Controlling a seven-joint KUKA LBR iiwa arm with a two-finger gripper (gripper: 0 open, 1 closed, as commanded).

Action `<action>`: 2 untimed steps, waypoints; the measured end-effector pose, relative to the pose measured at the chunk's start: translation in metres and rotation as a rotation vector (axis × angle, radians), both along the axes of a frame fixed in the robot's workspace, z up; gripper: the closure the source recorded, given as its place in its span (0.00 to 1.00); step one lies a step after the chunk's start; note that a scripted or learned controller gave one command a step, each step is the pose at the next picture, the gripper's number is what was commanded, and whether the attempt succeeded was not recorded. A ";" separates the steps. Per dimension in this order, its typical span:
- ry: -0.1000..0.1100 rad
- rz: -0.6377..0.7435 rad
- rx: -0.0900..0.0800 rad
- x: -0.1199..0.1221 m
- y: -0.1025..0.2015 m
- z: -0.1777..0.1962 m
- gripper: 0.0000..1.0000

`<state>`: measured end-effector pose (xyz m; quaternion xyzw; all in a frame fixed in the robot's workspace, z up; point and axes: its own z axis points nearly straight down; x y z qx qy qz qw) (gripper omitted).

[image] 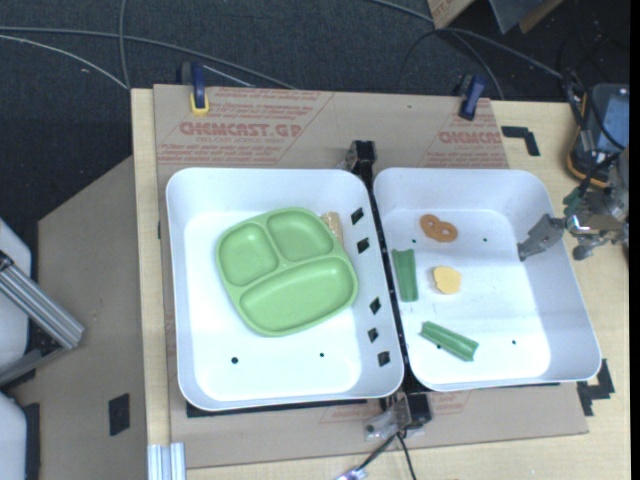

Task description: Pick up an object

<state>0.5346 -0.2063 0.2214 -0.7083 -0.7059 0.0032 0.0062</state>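
Looking at the setup: two white bins side by side, arm coming in from the right edge.
Left bin (190, 268): holds a green divided plate (287, 269) lying flat, sitting toward the upper half. There's a small tan thing (331, 226) tucked against the plate's upper right corner, too small for me to call.
Right bin (560, 328): this is where the loose pickable stuff is, all bunched on the left half near the divider.
Pretzel (438, 228): brown, flat, near the top of that bin.
Yellow piece (447, 280): small chunk just below the pretzel, apart from it.
Green stick (404, 274): lying along the divider wall, just left of the yellow piece.
Green wedge (449, 340): slanted, lower down, well apart from the others.
Gripper (540, 238): hanging at the right bin's upper right rim, well apart from every item. Honestly can't tell if it's spread or closed, it's just a grey blur at this angle. Nothing visible in it.
My read: pick hasn't started yet. Everything lies flat with space around it, so the yellow piece or the wedge look like the easier grabs; the stick hugs the wall, which probably crowds one side.
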 end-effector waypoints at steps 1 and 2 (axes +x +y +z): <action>-0.012 0.004 -0.003 0.003 0.000 0.007 0.00; -0.008 0.004 -0.001 0.005 0.006 -0.037 0.00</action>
